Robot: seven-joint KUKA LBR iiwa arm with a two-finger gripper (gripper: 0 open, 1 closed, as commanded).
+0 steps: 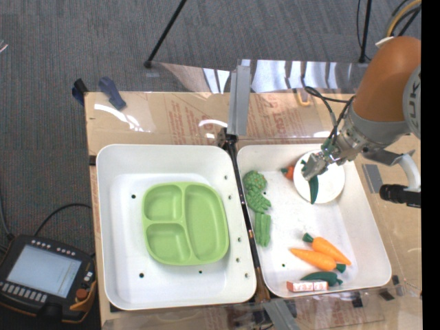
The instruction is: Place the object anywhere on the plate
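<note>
**Green toy pinched over the white round dish**

Nearest, off the bench, lies a dark hand screen [41, 273] with a grey display. At the near edge of the right bin [364, 212] sits a small red and white box [307, 287]. It has marks on it, but they are too small to read. Just behind it is a dark green toy [324, 278], and then two orange carrots [321, 251] lying side by side.

In the left bin [113, 184] lies a light green plate [185, 223] with three parts. All three parts are bare.

By the wall between the bins is a long green veggie [263, 229], and behind it two bumpy leafy ones [256, 190].

Farther back in the right bin is a white round dish [328, 184]. A small red-orange toy [290, 172] sits just beside its left edge. The gripper [315, 166] is over this dish. Its jaws pinch the top of a thin dark green piece [313, 190], which hangs down over the dish, well apart from the green plate.

Behind the bins, the brown board [165, 115] has faint red print that is too pale to read.
</note>
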